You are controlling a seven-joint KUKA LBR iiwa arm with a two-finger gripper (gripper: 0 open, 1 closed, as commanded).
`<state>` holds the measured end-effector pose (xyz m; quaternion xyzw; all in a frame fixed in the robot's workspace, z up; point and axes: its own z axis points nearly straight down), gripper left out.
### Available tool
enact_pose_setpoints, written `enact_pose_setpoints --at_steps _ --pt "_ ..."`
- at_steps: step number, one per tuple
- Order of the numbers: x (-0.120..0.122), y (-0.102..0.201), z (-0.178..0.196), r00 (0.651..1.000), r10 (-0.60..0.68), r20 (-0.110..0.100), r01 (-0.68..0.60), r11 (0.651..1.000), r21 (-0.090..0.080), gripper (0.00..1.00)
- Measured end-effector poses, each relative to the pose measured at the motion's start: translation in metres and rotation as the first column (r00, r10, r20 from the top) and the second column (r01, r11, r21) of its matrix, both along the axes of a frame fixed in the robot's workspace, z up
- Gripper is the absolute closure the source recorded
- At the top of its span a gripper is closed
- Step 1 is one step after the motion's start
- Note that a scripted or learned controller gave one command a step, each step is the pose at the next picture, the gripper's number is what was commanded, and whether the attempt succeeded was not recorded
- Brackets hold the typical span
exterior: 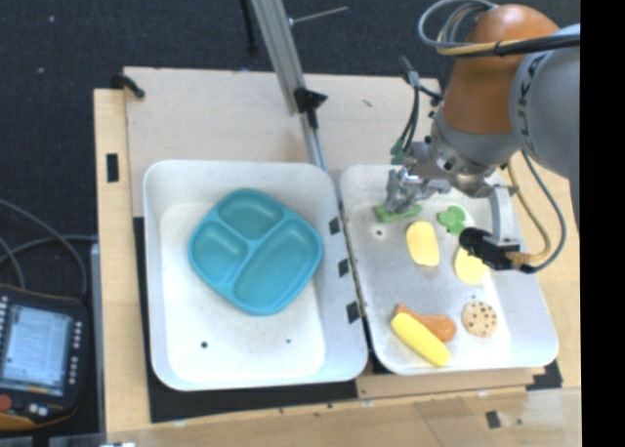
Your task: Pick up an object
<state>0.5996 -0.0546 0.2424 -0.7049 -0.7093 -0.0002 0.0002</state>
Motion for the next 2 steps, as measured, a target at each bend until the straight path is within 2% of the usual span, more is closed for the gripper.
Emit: enact_pose_setpoints --at_steps 2 --pt "-0.009 0.115 0.015 1.0 0.003 0.002 -0.003 1.0 0.001 1.0"
